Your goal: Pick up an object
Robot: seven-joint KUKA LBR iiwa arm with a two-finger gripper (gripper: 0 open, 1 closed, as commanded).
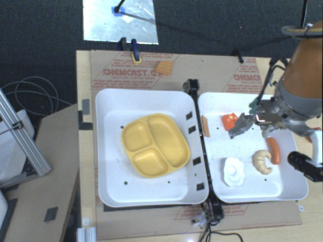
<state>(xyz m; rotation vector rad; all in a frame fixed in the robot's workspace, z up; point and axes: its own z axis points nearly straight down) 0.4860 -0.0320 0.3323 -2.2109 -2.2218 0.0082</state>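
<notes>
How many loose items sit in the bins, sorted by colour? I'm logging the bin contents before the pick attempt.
Yellow: 1, the divided tray in the left bin.
Orange or red: 3, the block, the sausage and the thin strip.
Tan: 1, the croissant.
White: 1, the swirl-shaped piece.
Total: 6

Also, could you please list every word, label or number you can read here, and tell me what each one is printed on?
"CHEMCAST": red print on the brown board behind the left bin; the letters after it are blurred.
"CHEMC...": red print on the same board behind the right bin, cut off by the arm.
Red print on the board's front edge: too blurred to read.
Nothing readable on the bins, yellow tray or toy foods.
</notes>
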